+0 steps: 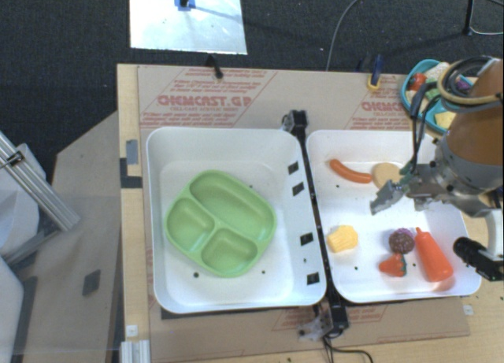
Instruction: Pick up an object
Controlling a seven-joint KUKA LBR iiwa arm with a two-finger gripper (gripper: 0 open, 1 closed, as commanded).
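The jaws hang over the right bin, their opening impossible to tell; a hot dog lies just left, a corn piece below-left.

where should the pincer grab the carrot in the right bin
Grip the carrot across its thick orange middle, coming straight down from above. It lies flat and tapers, long axis running up-left to down-right, so close across that axis. The purple ball sits close on its left, leaving little room there.
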